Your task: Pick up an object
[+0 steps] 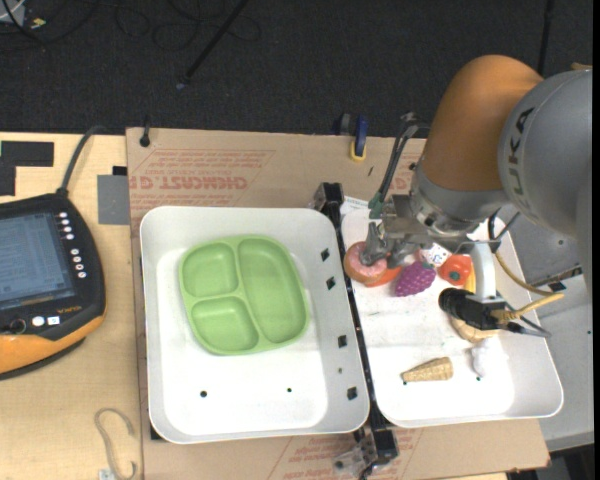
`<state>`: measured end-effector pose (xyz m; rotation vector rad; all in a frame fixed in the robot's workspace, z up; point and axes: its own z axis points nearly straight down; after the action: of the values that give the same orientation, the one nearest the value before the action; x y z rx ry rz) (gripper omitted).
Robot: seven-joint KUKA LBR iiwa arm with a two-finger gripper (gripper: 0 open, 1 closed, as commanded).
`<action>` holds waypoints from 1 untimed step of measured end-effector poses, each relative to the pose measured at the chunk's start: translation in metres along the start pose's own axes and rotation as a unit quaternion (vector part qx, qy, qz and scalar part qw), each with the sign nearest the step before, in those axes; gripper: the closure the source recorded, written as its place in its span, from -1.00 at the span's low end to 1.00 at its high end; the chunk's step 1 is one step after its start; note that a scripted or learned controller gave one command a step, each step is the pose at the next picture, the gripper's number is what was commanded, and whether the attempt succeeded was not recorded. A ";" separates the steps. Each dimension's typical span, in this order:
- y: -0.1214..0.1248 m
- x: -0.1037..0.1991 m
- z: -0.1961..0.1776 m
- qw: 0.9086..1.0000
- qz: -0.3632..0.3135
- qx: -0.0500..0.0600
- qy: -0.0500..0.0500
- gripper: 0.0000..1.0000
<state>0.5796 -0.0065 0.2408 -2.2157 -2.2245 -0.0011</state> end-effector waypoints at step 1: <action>0.006 0.055 0.003 1.000 0.001 0.001 0.000 1.00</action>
<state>0.5857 0.0487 0.2379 -2.2169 -2.2222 0.0015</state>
